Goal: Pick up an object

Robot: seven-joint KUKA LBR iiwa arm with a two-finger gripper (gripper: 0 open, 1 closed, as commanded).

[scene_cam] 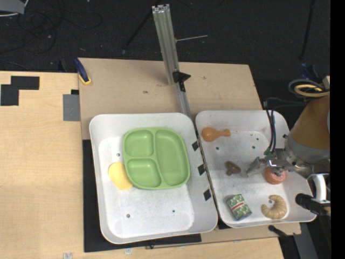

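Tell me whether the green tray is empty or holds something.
Empty: the green tray's three compartments show bare green. The yellow object lies beside it in the left bin.

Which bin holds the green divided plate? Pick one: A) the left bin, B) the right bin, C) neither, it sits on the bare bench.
A: the green divided plate lies in the left bin, beside a yellow object; the right bin holds small items.

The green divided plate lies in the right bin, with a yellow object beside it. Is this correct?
Not quite. The camera view shows the green divided plate in the left bin, not the right one. The yellow object does lie beside it.
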